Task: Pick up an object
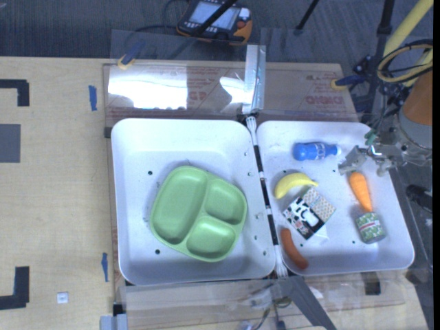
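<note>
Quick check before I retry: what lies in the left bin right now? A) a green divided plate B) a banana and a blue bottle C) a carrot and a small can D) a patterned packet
A: the green divided plate lies in the left bin; the banana, blue bottle and carrot are in the right bin.

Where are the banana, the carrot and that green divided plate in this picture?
banana (294, 183): camera view, middle of its yellow curve, right bin.
carrot (360, 190): camera view, middle of its orange body, right bin.
green divided plate (180, 210): camera view, floor of its largest compartment, left bin.
</note>
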Robot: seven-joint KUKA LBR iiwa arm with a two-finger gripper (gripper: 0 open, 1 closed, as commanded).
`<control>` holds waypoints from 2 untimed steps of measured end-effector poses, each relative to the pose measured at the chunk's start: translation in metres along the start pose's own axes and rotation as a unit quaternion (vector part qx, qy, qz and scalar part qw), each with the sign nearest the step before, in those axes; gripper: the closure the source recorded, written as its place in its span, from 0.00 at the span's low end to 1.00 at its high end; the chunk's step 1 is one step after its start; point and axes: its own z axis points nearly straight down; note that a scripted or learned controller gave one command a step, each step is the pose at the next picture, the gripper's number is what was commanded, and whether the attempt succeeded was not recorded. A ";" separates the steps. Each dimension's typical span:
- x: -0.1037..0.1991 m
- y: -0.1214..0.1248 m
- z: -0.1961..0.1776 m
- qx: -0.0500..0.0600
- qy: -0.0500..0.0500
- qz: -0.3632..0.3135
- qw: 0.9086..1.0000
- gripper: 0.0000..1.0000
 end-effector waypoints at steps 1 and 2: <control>0.002 0.001 0.057 -0.001 0.007 0.030 1.000 0.00; -0.003 0.001 0.047 -0.002 0.003 0.031 1.000 1.00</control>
